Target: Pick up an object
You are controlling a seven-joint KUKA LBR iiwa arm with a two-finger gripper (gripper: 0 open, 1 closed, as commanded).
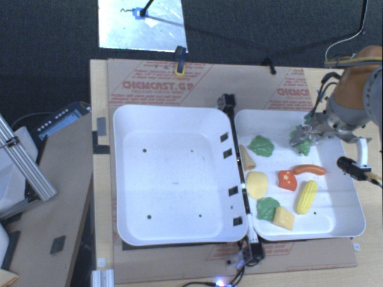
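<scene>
My gripper (304, 135) hangs over the far part of the right bin (350, 220), below the orange-banded wrist. A dark green leafy vegetable (300, 141) sits between its fingers, and the fingers are shut on it. Loose in the same bin lie a flat green leaf piece (261, 145), a tan wedge (246, 158), a yellow round fruit (257, 184), a red pepper piece (287, 180), an orange-red chili (309, 170), a corn cob (307, 196), another green piece (267, 207) and a yellow block (284, 218).
The left bin (173, 109) stands beside the right one, with a black clip-lined divider (236, 160) between them. A black fitting on the arm (353, 167) overhangs the right bin's right rim. A cable runs across the dark floor behind the bench.
</scene>
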